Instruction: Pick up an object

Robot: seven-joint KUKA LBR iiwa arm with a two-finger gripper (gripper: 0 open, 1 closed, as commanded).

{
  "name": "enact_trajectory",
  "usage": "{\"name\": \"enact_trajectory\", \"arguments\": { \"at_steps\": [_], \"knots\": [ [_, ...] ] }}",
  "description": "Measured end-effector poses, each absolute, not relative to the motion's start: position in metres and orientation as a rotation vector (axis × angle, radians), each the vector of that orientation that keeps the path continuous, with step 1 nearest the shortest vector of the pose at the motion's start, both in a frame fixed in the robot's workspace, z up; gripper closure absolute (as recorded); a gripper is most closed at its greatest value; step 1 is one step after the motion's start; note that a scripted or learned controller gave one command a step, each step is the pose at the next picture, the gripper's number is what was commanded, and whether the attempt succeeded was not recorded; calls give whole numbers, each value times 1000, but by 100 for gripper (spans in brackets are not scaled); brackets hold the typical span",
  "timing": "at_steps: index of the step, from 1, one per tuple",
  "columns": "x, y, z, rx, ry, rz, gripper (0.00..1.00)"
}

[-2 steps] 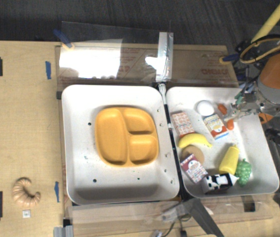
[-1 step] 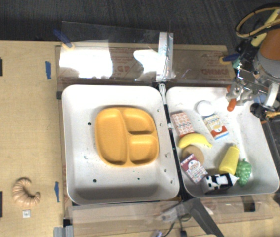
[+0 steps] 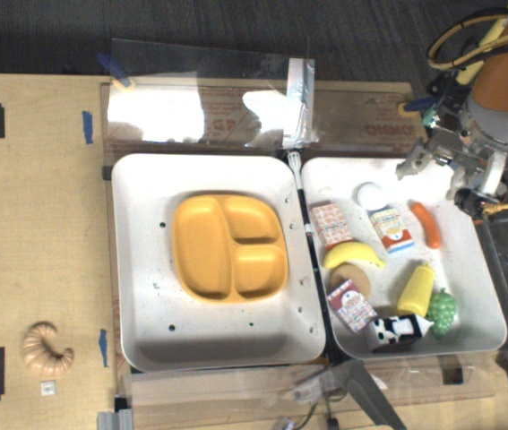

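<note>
Gripper: you see the gripper (image 3: 433, 155) at 2 o'clock in the picture, over the top edge of the right bin (image 3: 491, 330). You cannot tell how it is set, since it is small and blurry.
Arm: the grey arm (image 3: 502, 88) with its orange band comes in from 3 o'clock.
Closest things: a white round lid (image 3: 369, 193) and a small milk carton (image 3: 391, 227) sit at 7 o'clock from the gripper. An orange carrot (image 3: 428, 226) lies at 6 o'clock from it.
More toys: a red patterned packet (image 3: 331, 223), a yellow banana (image 3: 352, 256), a yellow bottle (image 3: 417, 289), green grapes (image 3: 443, 312), a black and white cow (image 3: 397, 329) and another small packet (image 3: 352, 306) fill the low part of the right bin.
Left bin: the left bin (image 3: 146, 330) holds a yellow tray (image 3: 229, 245) with three parts.
Tabletop: a croissant (image 3: 46, 348) lies on the tabletop (image 3: 30, 240) at 8 o'clock, well apart from both bins.
</note>
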State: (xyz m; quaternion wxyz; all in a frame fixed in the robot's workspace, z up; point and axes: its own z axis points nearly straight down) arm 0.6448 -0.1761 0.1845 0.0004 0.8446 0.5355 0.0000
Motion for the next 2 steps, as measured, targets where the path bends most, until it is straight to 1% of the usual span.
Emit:
{"name": "enact_trajectory", "arguments": {
  "at_steps": [1, 2],
  "knots": [
    [667, -174, 182, 2684, 1629, 1, 0],
    [623, -207, 133, 2855, 1326, -5, 0]
  ]
}}
